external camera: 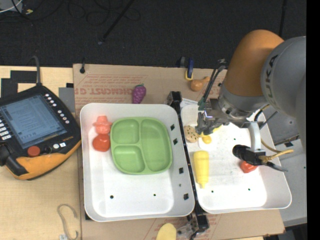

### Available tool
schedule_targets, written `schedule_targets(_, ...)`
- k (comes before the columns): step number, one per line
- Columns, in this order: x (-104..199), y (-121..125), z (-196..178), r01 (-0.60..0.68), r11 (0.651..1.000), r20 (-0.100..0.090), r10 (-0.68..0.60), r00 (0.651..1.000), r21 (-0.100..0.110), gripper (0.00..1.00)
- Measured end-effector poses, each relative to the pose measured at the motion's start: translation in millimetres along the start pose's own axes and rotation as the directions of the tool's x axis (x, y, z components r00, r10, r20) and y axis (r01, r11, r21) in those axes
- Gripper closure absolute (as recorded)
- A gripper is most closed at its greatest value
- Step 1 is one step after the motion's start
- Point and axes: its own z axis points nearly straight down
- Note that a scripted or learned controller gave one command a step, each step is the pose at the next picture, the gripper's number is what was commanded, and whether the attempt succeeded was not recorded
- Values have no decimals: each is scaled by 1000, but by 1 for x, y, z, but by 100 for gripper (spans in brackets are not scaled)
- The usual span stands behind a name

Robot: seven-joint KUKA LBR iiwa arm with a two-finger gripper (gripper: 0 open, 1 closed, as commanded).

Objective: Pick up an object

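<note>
My gripper (pixel 204 129) hangs low over the far left part of the right bin (pixel 270 196). Just below its tip lies a small yellow piece (pixel 206 140), and a round speckled cookie (pixel 189 132) sits right beside it on the left. A longer yellow object (pixel 201 167) lies in front of them, near the bin's left wall. A small red object (pixel 247 167) rests toward the right side of the same bin. I see nothing clearly held by the gripper.
The left bin (pixel 125 199) holds a green divided plate (pixel 140 145), with a pink object (pixel 102 124) and a red object (pixel 101 143) beside it. A purple object (pixel 139 92) and an orange object (pixel 198 84) lie behind the bins. A teach pendant (pixel 35 129) sits far left.
</note>
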Motion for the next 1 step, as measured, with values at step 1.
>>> schedule_targets(1,33,25,-2,-2,1000,0,2,1000,1,100)
